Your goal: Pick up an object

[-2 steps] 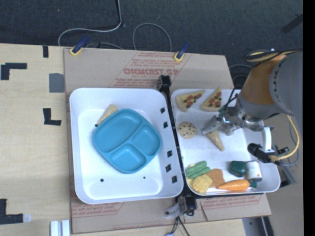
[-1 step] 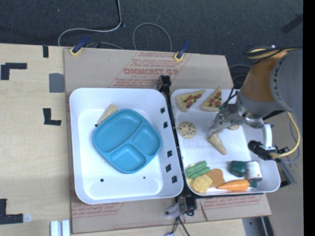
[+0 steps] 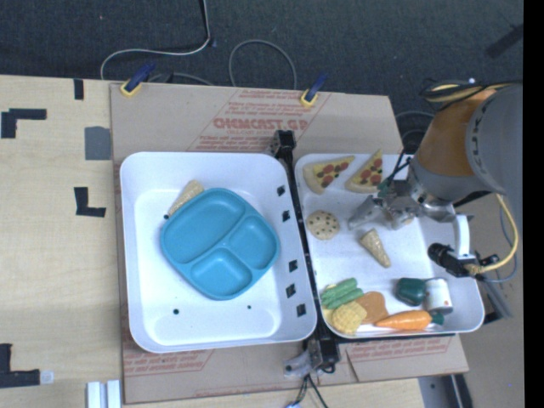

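Claw [image 3: 367, 214] of the grey arm hangs low in the right white bin [image 3: 463, 266], its metal fingers spread apart with nothing between them, tips near the round speckled cookie [image 3: 322, 223] and just above the pale toy ice-cream cone [image 3: 374, 246]. Two toy pizza slices [image 3: 328, 172] lie at the bin's far edge. Along the near edge sit a green bean pod [image 3: 340, 294], a yellow corn piece [image 3: 348, 317], an orange carrot [image 3: 403, 320] and a dark green and white can-like thing [image 3: 423, 292]. In the left white bin [image 3: 144, 253] rests a blue three-part plastic plate [image 3: 220, 241], with a tan wedge [image 3: 185, 196] peeking from under its far rim. Both bins stand on brown cardboard [image 3: 246, 121] upon the bench [image 3: 51, 253].
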Robot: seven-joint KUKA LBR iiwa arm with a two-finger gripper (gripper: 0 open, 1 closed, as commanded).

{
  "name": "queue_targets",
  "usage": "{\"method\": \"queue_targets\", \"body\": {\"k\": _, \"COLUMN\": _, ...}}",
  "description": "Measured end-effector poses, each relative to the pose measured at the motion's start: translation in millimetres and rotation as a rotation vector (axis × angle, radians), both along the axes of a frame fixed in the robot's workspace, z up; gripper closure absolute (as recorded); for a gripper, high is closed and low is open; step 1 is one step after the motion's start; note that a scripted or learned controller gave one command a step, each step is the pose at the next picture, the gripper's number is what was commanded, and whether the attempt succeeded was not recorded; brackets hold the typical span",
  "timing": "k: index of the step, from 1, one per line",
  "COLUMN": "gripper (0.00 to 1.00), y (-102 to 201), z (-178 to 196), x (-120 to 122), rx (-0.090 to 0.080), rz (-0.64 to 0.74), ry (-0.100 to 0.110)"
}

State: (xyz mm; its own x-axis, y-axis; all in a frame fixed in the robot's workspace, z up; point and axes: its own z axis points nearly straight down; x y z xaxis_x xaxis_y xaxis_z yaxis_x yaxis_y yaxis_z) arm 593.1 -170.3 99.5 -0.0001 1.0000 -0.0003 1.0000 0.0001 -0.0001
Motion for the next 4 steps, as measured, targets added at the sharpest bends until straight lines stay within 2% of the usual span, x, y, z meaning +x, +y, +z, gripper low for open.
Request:
{"method": "queue_targets", "body": {"k": 1, "gripper": 0.00, "y": 30.4, "z": -12.5, "x": -23.7, "rx": -0.006, "rz": 0.001, "ry": -0.009}}
{"method": "queue_targets", "body": {"k": 2, "gripper": 1.00, "y": 29.0, "z": -1.6, "x": -22.7, "rx": -0.006, "rz": -0.001, "ry": -0.010}}
{"method": "queue_targets", "body": {"k": 3, "gripper": 0.00, "y": 29.3, "z": -2.4, "x": -23.0, "rx": -0.006, "rz": 0.000, "ry": -0.009}}
{"method": "queue_targets", "body": {"k": 4, "gripper": 0.00, "y": 43.7, "z": -9.6, "x": -111.8, "rx": 0.001, "rz": -0.002, "ry": 0.003}}
